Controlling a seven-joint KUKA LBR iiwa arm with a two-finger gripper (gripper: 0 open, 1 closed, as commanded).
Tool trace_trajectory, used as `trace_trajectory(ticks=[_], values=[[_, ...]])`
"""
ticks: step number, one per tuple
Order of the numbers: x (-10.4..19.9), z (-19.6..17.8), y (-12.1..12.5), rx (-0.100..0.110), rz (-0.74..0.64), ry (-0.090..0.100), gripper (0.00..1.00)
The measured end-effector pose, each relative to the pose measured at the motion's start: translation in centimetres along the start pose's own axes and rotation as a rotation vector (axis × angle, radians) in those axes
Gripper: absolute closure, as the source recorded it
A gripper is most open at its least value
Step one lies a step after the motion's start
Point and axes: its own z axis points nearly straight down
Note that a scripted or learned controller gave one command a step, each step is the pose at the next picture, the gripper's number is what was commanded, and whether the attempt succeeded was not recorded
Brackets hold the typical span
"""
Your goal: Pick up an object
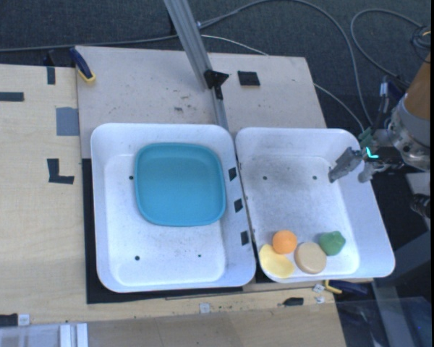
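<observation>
In the right bin [296,194], along the near wall, lie an orange ball [284,241], a yellow flat piece [275,263], a beige round piece [310,257] and a green lump [332,243], packed close together. My gripper [353,165] hangs over the right bin's far right rim, well above and behind these objects. Its fingers are spread apart and nothing sits between them. The left bin [116,215] holds a blue square plate [180,183].
A slanted metal pole [195,42] runs from the top of the view down to the seam between the bins. Cables [333,27] loop on the dark floor at the back right. A blue and yellow clamp [82,65] lies on the bench's far left.
</observation>
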Motion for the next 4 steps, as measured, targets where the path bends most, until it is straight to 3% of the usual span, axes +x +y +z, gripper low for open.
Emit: trace_trajectory(ticks=[1,4], values=[[0.0,0.0,0.0,0.0,0.0,0.0,0.0],[1.6,14.2,-0.5,0.004,0.0,0.001,0.0]])
